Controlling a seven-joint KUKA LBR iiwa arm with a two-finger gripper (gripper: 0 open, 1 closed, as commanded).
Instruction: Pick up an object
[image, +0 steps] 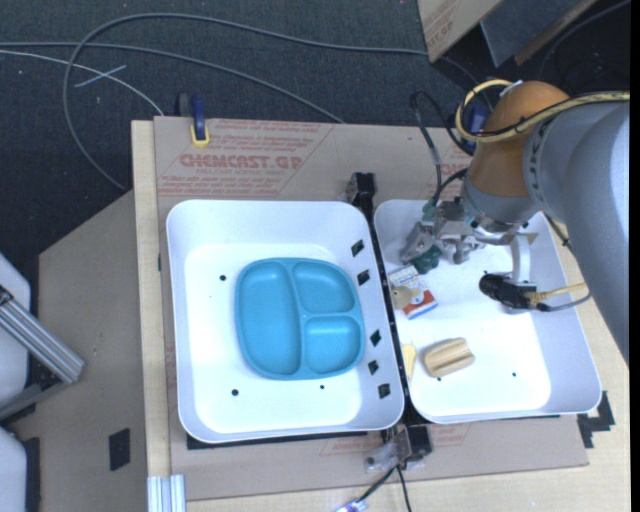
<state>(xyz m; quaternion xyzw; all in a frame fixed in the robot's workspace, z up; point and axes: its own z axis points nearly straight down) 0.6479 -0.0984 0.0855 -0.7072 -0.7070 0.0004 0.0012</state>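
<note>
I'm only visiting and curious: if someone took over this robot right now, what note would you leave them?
Gripper: low over the upper-left corner of the right bin, next to a small teal object; a grasp can't be confirmed.
Also in that bin: red-and-white packet, tan wooden block.
Left bin: blue divided plate.
Done: nothing visibly lifted.
Left: grasp one object and raise it.

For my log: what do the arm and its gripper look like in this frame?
The arm is a thick, rounded grey tube with a glossy orange band above the wrist. Yellow and black cables loop beside that band. The gripper is a small assembly of silvery metal with darker parts.
</note>
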